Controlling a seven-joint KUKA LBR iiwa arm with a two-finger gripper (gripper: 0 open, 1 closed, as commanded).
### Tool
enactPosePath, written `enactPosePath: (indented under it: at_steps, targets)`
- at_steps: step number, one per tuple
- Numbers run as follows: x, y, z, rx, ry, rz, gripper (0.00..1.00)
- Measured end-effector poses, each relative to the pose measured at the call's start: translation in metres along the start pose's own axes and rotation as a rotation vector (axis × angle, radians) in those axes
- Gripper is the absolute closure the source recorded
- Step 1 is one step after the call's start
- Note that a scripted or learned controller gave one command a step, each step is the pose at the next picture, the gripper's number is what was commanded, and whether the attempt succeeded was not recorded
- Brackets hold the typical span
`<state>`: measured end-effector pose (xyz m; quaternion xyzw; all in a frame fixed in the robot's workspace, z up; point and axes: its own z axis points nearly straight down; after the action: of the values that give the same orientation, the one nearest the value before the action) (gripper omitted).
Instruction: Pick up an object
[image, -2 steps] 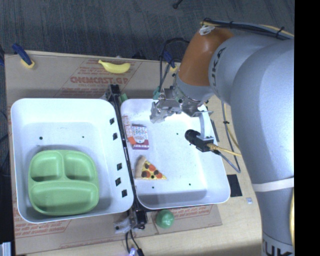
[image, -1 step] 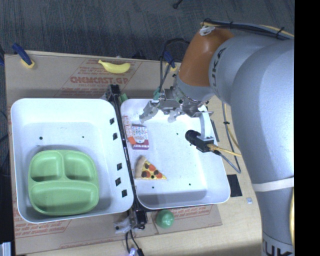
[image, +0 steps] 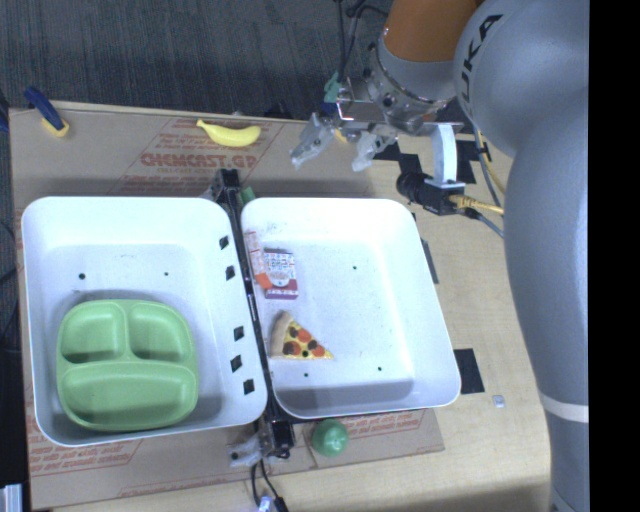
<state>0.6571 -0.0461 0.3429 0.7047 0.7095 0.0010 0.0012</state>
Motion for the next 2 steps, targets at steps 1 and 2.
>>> enactPosePath:
  at_steps: [1,2]
  targets:
    - [-0.047,-0.003,0.17,0.012,0.0,0.002,0.0]
    - [-0.062,-0.075,0.248,0.001,0.001,0.002,0.0]
